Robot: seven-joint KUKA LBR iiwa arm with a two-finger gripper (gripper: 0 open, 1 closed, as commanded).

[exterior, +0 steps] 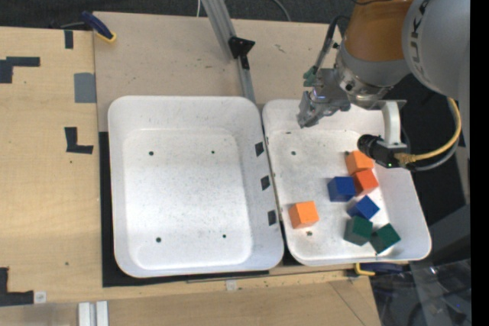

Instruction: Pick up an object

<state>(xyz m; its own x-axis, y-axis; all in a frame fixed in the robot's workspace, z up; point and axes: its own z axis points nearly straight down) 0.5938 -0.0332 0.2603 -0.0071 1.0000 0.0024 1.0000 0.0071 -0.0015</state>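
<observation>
Seven blocks (357,204) in right bin (321,252), apart from gripper (311,115).

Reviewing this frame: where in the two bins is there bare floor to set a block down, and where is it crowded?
The left bin is bare wall to wall. In the right bin, the upper left below the gripper is free. Crowded: lower right, around the blue blocks and green blocks.

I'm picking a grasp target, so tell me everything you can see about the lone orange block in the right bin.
The orange block is a small cube, matte and foam-like, evenly orange. It rests flat on the floor of the right bin, near the left wall toward the front, turned slightly askew. Nothing touches it; the other blocks cluster apart on the bin's right side, and the gripper is at the bin's far edge.
</observation>
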